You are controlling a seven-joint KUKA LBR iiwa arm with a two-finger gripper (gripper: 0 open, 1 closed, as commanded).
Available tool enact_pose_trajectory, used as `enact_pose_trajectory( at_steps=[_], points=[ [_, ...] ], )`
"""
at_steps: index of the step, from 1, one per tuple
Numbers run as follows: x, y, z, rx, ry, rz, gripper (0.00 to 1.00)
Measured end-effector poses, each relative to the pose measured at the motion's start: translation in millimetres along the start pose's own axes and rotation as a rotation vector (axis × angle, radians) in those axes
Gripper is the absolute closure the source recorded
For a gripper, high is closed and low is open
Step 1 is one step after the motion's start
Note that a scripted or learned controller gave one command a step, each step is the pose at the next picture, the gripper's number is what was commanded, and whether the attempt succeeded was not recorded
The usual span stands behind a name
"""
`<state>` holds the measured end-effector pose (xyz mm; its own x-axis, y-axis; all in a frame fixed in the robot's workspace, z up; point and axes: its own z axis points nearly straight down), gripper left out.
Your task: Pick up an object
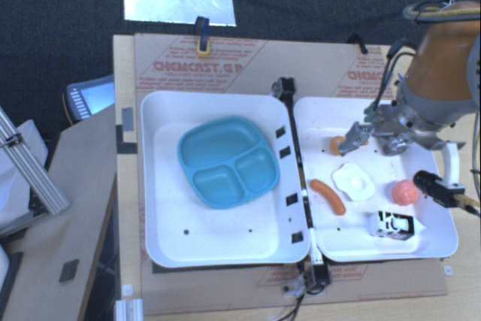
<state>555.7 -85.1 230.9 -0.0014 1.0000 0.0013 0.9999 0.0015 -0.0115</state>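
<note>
While my jaws [353, 140] hang low over the right bin [432, 240], I cannot tell from this angle whether they stand apart or together, and nothing shows between them. Just beside their tips, touching or nearly so, sits a small orange piece [337, 143] on the bin floor; I take it for my nearest target. It looks like light toy food, probably hard smooth plastic, so I judge it slippery and apt to skid or roll if nudged from one side. I would take it across its narrow middle, coming straight down. Nearer the front lie an orange sausage [328, 195], a flat white fried egg [353, 183] too thin to pinch easily, a pink ball [405, 192] and a black-and-white packet [393, 224]. A blue divided plate [228, 161] fills the left bin [169, 237].
</note>
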Motion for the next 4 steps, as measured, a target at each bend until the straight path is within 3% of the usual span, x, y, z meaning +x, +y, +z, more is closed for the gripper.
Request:
enact_pose_trajectory(
  at_steps=[1, 3, 4],
  points=[
    [0, 2, -7, -0.013, -0.001, -0.002, 0.0],
    [0, -5, 95, -0.008, 0.0, 0.001, 0.0],
    [1, 0, 142, -0.025, 0.0, 0.003, 0.0]
  ],
)
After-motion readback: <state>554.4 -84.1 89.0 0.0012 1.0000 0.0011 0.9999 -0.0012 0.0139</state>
